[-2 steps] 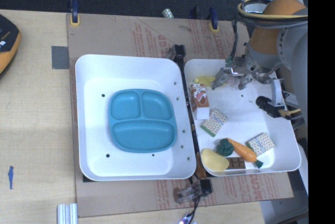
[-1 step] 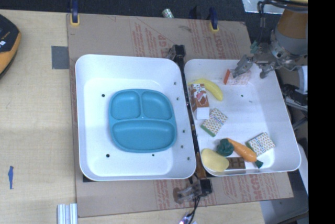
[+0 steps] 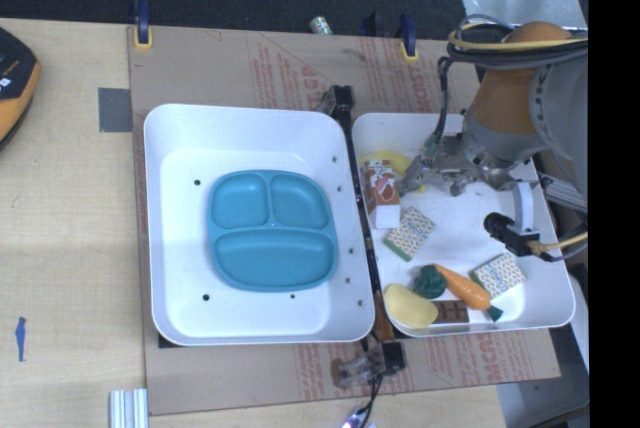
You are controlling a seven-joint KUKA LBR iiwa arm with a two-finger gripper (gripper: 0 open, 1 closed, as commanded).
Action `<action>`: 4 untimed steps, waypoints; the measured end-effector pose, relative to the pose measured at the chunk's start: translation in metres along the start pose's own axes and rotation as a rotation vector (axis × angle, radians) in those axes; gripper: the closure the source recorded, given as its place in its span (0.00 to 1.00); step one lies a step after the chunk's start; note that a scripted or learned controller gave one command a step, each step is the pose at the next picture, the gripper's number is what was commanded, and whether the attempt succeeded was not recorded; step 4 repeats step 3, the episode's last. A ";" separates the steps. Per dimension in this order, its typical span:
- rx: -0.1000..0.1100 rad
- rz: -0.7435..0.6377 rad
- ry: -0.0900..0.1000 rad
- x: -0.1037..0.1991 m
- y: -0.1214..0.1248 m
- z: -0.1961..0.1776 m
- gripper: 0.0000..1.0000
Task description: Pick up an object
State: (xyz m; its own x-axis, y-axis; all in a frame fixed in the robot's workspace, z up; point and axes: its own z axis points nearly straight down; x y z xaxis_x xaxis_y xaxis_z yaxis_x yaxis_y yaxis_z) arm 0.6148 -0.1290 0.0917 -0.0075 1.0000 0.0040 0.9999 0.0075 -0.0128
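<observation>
Overhead, two shallow white bins sit side by side on a brown cardboard sheet point(image 3: 250, 66) across a wooden bench. At centre left of the frame, the left bin point(image 3: 165, 216) holds a blue divided plate point(image 3: 272, 229), lying flat in its middle. Right of centre, the right bin point(image 3: 560, 311) holds a scatter of small objects: a red-and-white packet point(image 3: 381, 183) near its upper left, a patterned sachet point(image 3: 410, 232) just below that, then along the lower edge a pale yellow piece point(image 3: 409, 305), a dark green item point(image 3: 431, 281) and an orange carrot point(image 3: 464, 287), with a second patterned sachet point(image 3: 499, 274) beside the carrot. From the right, the grey arm with its orange band reaches over this bin's upper part. Its gripper point(image 3: 435, 171) hangs near the red-and-white packet; whether it is open or closed cannot be told, and nothing is visibly held.
</observation>
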 end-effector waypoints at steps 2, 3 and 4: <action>0.009 -0.001 -0.003 0.013 0.038 -0.009 1.00; -0.011 0.002 -0.002 0.061 -0.051 -0.105 1.00; -0.011 0.002 -0.002 0.061 -0.051 -0.105 1.00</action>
